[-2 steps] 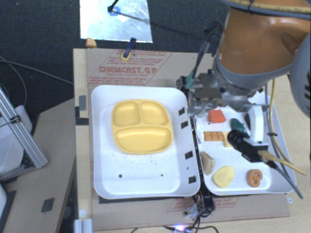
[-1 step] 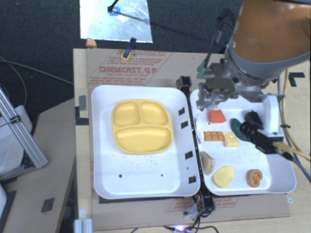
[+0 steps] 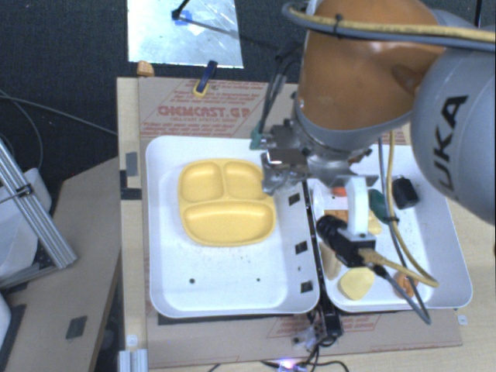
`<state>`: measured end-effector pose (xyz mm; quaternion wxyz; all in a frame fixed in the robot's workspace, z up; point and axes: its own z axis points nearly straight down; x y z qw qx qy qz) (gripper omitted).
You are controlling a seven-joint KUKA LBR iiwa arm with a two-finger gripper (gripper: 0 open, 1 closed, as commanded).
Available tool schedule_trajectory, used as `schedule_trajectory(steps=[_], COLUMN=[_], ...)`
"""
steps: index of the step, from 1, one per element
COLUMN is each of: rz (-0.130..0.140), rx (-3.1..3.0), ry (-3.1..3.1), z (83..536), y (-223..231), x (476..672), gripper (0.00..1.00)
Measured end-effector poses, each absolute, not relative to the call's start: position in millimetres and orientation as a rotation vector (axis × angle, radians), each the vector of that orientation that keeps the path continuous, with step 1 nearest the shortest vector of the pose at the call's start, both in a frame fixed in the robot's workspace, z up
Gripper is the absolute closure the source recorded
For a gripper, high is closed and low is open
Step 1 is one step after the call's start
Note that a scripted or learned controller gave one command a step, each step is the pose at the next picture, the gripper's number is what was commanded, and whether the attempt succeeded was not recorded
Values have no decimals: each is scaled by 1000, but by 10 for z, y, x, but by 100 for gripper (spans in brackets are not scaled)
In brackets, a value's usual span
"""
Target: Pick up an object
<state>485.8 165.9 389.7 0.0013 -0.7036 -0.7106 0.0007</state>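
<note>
Claw at tray far-right rim, grip state unclear; best lowered squarely over rim before closing.

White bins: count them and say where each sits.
2. The left bin holds a yellow divided plate. The right bin lies beside it, holding small items, and is partly hidden under the arm, so its contents may be undercounted.

Past the far rim of my left bin I see brown cardboard with red lettering, a blue and yellow clip lying on it. Farther beyond the bin lies a shiny foil sheet. Left of the bin stands a metal frame.
</note>
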Motion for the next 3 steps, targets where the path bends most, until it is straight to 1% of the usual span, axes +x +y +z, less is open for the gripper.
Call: schedule_trajectory(steps=[1,2,3], rz=[7,-9,-4], rx=[-2220,-2234,-2209], ry=[-2220,-2218,-2232], z=[3235,3873,3570], y=[1614,788,1683], x=[4999,5170,5251], gripper=[100,100,100])
